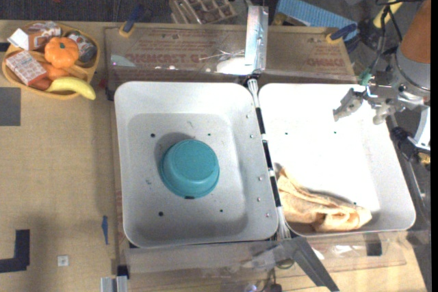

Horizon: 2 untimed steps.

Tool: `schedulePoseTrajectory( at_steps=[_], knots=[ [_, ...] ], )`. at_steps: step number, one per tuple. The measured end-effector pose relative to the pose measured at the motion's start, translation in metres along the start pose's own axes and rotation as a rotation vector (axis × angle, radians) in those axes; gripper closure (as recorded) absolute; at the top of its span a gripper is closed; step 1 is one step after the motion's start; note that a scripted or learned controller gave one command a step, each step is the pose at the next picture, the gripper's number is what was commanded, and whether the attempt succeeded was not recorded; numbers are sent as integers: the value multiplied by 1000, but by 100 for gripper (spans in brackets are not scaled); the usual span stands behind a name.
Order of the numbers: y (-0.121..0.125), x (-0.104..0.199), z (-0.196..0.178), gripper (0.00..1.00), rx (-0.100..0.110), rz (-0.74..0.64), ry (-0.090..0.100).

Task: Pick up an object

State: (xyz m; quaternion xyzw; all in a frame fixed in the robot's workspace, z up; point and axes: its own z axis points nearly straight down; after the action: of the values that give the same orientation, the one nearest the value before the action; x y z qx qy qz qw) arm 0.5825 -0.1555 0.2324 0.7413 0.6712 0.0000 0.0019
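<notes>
The hand (363, 106) hangs over the top right part of the right bin (321, 140), with its two fingers (345, 106) spread apart and nothing between them, and it touches none of the things. A tan cloth (321, 205) lies crumpled in the bottom left corner of that bin, well apart from the hand. A blue-green bowl (190, 168) sits upside down in the middle of the left bin (137, 106), and a basket of toy food (49, 58) rests on the worktop (48, 181) at the far left.
</notes>
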Motion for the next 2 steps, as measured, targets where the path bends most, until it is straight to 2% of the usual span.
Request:
schedulePoseTrajectory(
  at_steps=[1, 2],
  knots=[
    [-70, 2, 51, 0, 3, -29, 2],
    [-109, 47, 134, 0, 3, -208, 3]
  ],
)
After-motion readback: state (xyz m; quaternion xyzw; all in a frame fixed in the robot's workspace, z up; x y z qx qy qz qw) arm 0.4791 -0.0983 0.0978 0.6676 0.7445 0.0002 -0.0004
